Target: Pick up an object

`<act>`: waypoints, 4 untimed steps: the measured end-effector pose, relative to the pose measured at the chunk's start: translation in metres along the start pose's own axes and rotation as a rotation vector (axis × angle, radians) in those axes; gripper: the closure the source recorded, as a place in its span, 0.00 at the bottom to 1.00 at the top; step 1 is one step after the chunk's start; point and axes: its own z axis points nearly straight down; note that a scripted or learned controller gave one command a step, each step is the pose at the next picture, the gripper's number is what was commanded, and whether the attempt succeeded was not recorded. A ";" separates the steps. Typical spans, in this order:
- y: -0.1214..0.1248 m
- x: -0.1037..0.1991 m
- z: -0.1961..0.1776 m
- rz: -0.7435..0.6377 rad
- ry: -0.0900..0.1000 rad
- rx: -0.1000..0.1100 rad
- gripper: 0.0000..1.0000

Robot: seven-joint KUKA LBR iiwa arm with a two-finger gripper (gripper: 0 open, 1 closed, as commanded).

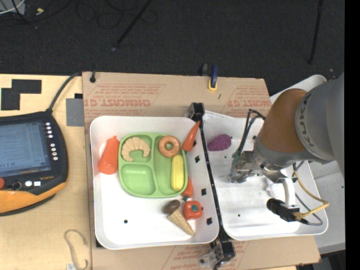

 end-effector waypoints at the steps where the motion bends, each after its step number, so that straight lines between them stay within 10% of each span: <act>1: -0.001 0.007 -0.058 -0.013 -0.001 -0.004 1.00; 3: 0.000 0.006 -0.130 -0.012 -0.001 -0.004 1.00; 4: -0.002 0.053 -0.129 -0.013 -0.001 -0.001 1.00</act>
